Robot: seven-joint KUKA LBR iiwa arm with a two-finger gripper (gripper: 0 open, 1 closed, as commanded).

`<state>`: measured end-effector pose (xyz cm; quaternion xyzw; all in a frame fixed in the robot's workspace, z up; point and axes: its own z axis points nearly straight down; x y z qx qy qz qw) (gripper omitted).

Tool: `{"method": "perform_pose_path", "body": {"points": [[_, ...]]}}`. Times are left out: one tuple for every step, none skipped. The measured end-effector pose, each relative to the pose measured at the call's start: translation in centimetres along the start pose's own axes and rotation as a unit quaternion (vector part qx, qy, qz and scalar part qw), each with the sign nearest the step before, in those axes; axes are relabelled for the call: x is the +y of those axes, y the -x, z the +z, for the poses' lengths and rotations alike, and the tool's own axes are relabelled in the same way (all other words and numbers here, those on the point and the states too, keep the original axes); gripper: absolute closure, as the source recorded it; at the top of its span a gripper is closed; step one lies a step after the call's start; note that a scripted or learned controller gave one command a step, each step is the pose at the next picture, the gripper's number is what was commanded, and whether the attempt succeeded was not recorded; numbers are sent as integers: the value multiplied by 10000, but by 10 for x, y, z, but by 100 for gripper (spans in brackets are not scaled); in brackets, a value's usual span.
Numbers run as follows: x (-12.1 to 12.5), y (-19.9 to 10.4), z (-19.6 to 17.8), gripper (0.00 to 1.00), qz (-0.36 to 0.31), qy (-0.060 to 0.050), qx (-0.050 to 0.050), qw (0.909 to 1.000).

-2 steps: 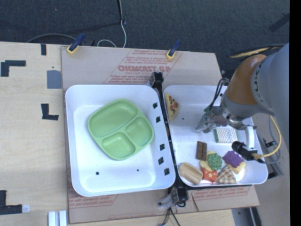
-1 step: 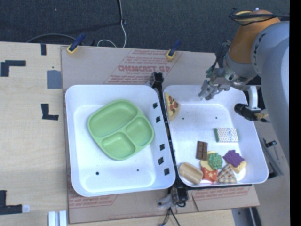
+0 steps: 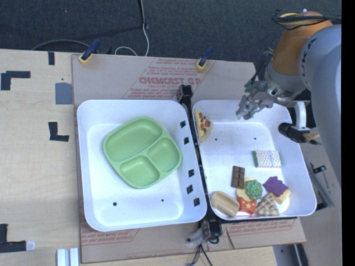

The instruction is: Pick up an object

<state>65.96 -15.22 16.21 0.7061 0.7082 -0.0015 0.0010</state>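
The right bin (image 3: 222, 143) holds several toy foods. A pizza slice (image 3: 202, 124) leans at its left wall. A pale patterned block (image 3: 268, 158) lies right of centre, and a chocolate bar (image 3: 238, 176) sits below it. A bread roll (image 3: 224, 203), broccoli (image 3: 253, 189), purple grapes (image 3: 275, 186) and a waffle (image 3: 267, 205) crowd the front right corner. My gripper (image 3: 246, 112) hangs over the bin's far edge, apart from all of them, with nothing seen between its fingers.
The left bin (image 3: 91, 148) bears a green divided plate (image 3: 142, 152). A black hinge strip (image 3: 190, 148) runs between the bins. Clamps (image 3: 204, 57) pin the cardboard sheet at the back. The grey arm (image 3: 316, 54) fills the upper right.
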Motion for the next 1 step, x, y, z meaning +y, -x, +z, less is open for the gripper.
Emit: {"method": "perform_pose_path", "body": {"points": [[-41,-38,-51,100,1,6,23,10000]]}}
